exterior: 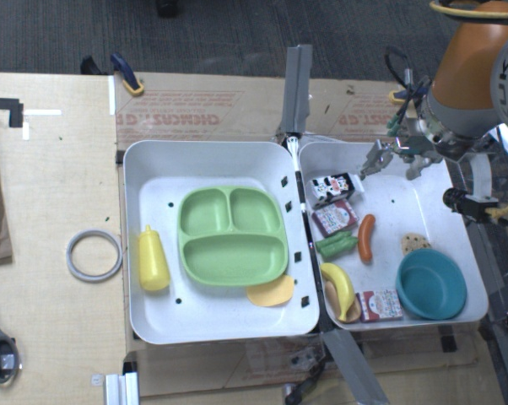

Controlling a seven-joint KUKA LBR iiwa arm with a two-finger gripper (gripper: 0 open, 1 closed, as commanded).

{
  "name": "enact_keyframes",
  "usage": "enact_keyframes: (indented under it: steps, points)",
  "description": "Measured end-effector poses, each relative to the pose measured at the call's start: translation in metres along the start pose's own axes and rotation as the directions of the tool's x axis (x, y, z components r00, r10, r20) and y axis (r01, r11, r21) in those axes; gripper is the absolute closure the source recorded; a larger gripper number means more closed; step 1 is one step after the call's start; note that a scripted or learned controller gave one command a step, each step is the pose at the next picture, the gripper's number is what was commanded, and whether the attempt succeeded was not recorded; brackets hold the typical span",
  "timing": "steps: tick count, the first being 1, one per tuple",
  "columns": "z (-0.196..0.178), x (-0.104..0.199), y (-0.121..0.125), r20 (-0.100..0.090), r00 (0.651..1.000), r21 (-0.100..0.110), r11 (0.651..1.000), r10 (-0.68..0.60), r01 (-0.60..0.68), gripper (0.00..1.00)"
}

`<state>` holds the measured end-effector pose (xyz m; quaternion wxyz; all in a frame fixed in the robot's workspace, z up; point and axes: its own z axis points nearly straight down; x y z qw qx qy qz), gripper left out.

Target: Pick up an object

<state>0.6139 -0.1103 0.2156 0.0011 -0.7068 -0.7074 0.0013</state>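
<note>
Camera view: your gripper [394, 159] has fingers apart, nothing btwn; carton [332, 188] just left, sausage [366, 237] below.

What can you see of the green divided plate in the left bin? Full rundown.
The green divided plate is pale green, looks like matte plastic, and has rounded corners. Raised ridges split it into three compartments: two small ones on the far side, one long one on the near side. It lies flat and upright, about the middle of the left bin. An orange-yellow flat piece sits at its near right corner, seemingly touching. The yellow bottle lies just left, apart from it or barely so.
</note>
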Motion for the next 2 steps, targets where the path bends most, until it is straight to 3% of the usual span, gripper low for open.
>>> enact_keyframes:
  steps: [1, 2]
  points:
    - [0.1251, -0.0177, -0.0912, -0.001, 0.994, -0.001, 0.994, -0.105, 0.105, 0.0]
    - [0.1163, -0.0192, -0.0911, -0.001, 0.995, -0.001, 0.995, -0.101, 0.101, 1.0]
